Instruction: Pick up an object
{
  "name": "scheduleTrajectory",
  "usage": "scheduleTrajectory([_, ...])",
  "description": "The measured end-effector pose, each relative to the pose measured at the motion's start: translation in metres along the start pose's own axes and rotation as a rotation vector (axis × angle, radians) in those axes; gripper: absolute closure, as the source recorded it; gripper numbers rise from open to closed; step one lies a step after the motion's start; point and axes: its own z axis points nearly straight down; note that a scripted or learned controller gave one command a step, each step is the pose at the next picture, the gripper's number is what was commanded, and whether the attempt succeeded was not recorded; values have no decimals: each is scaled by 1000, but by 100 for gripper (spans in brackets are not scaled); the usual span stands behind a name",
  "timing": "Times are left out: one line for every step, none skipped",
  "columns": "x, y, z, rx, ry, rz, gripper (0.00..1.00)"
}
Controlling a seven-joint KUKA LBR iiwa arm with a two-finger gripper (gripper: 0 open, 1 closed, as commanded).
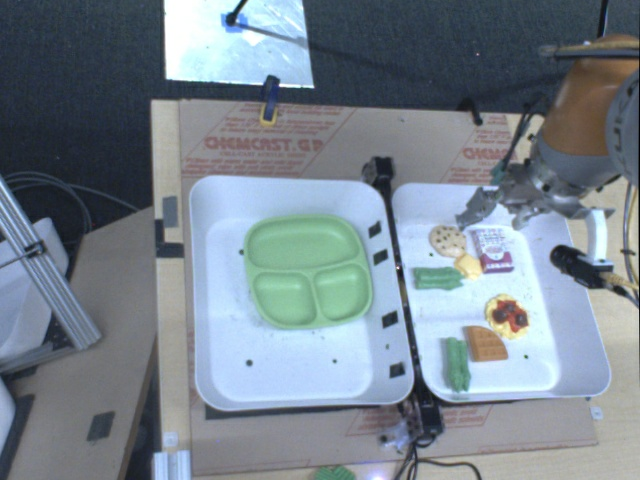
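White bin on the right holds the toy food; my gripper hangs open and empty above the cookie. The red-and-white packet lies touching it, so my fingers may catch both.

Lighting: even, overhead, moderately bright. Glare: reflective sheet at top washed out near white; white bins slightly overexposed. Shadows: soft, short, under green tray. Focus: mildly soft throughout; arm blurred; dark floor grainy
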Motion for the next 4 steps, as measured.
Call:
scheduleTrajectory([-87, 0, 42, 1, -4, 8, 0])
scheduleTrajectory([-80, -35, 112, 6, 2, 3, 0])
scheduleTrajectory([-80, 3, 107, -5, -1, -2, 0])
scheduleTrajectory([-80, 3, 96, -6, -1, -3, 100])
